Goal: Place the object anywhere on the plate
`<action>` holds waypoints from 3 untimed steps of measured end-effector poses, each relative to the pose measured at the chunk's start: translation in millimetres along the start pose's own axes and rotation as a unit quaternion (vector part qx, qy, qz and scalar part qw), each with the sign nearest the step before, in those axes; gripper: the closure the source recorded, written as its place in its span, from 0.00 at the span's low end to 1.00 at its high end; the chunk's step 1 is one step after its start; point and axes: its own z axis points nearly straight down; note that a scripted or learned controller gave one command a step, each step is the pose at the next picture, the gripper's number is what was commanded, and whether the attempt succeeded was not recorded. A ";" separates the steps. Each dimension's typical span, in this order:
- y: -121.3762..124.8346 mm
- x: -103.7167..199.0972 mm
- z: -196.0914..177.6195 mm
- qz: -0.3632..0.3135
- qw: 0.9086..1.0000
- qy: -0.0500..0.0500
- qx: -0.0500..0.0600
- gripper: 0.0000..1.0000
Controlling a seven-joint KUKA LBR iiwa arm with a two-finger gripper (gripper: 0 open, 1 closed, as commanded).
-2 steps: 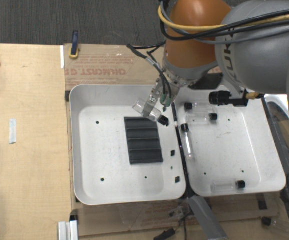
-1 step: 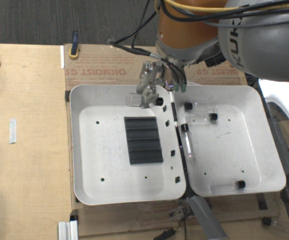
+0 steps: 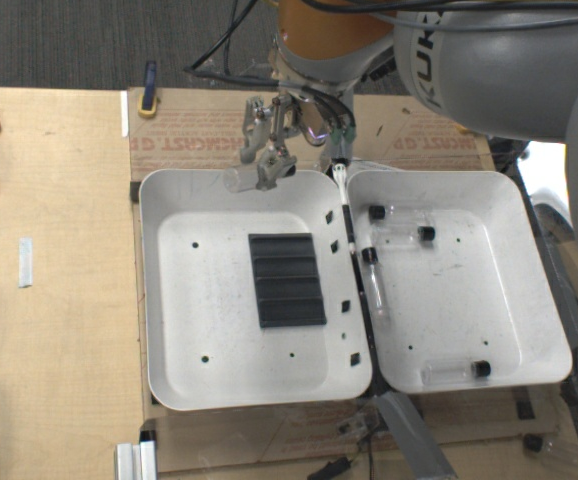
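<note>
- The claw (image 3: 269, 163) hangs over the far rim of the left bin (image 3: 169, 368). Its two fingers are spread apart, and nothing is between them.
- The task's thing, a black ribbed block (image 3: 287, 280), lies flat at the middle of the left bin, well apart from the claw.
- Its long axis runs from near to far, tilted only a little.
- I cannot tell which thing is the plate.
- Risk: the low, flat block may slip from the fingers if the claw closes across the wrong axis.
</note>
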 end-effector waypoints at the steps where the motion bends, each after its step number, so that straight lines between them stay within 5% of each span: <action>1: 45.6 -16.2 5.5 -0.167 0.986 0.000 -0.001 1.00; 2: 46.9 -16.5 33.7 -0.021 1.000 0.001 0.000 1.00; 3: 55.0 -3.1 89.7 -0.057 0.998 0.000 0.000 1.00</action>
